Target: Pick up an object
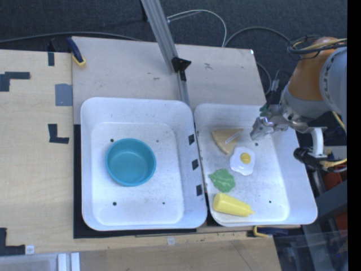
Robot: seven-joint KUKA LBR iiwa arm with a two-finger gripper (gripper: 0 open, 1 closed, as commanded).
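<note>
one bowl [131, 161], four toy foods [232, 174]

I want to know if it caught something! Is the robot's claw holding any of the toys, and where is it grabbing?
Nothing is held. The claw hangs over the right bin, beside the cheese wedge, with no toy in it.

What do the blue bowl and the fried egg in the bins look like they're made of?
Blue bowl: probably moulded plastic, one even blue with a soft sheen on the rim. Fried egg: looks like toy plastic or rubber, flat white with a glossy yellow yolk, its outline too neat for real food. Both bins look like matte white plastic, speckled with marks.
</note>
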